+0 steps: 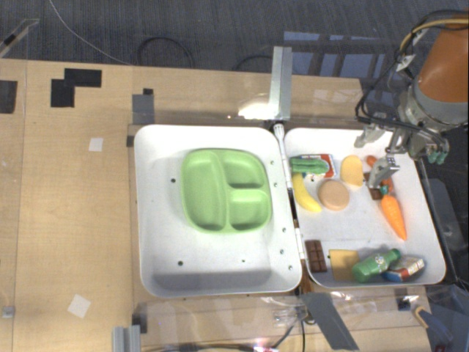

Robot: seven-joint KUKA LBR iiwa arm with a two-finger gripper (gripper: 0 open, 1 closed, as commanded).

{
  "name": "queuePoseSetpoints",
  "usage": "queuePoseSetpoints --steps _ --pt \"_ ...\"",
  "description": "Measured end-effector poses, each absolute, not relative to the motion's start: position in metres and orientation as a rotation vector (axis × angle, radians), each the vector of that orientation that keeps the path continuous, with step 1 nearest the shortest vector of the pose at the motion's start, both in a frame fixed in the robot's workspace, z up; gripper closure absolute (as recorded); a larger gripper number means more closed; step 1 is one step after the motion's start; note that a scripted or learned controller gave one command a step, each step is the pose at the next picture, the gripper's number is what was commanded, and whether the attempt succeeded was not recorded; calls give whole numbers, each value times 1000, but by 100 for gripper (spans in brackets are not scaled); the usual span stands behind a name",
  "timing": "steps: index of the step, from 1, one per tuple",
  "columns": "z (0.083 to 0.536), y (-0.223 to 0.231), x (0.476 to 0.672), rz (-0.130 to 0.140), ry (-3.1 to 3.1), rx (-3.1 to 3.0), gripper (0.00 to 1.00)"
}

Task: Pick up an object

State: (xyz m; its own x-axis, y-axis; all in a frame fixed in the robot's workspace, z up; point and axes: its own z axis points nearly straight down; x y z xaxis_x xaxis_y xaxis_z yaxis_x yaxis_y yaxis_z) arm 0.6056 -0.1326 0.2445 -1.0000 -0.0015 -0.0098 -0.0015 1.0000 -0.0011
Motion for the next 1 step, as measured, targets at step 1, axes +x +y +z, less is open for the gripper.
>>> queuePoseSetpoints --steps 1 --pt "104 -173 529 0 3137 -111 0"
